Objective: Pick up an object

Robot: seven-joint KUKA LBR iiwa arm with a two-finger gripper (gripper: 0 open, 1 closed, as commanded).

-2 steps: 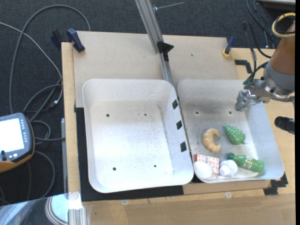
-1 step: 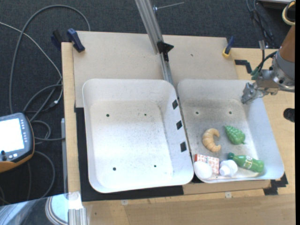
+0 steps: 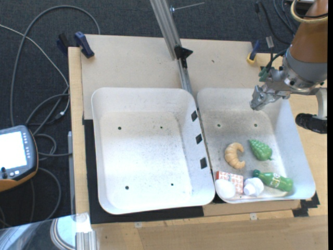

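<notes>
Objects lie along the right bin's (image 3: 291,139) near edge: green bottle (image 3: 274,180), red-and-white packet (image 3: 229,179), croissant (image 3: 235,155), green cluster (image 3: 260,149). The tool (image 3: 258,99) hangs above the far edge, carrying nothing; its opening cannot be judged. Step: approach. Next, descend over one object.

one fixed camera above the bench (image 3: 135,61), looking down aslant on both bins (image 3: 145,150)

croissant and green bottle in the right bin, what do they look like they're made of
Croissant: probably moulded plastic, a toy; smooth, even tan surface with a slight sheen. Green bottle: likely plastic, glossy green body with a white cap. The picture is too coarse to be sure of either.
</notes>
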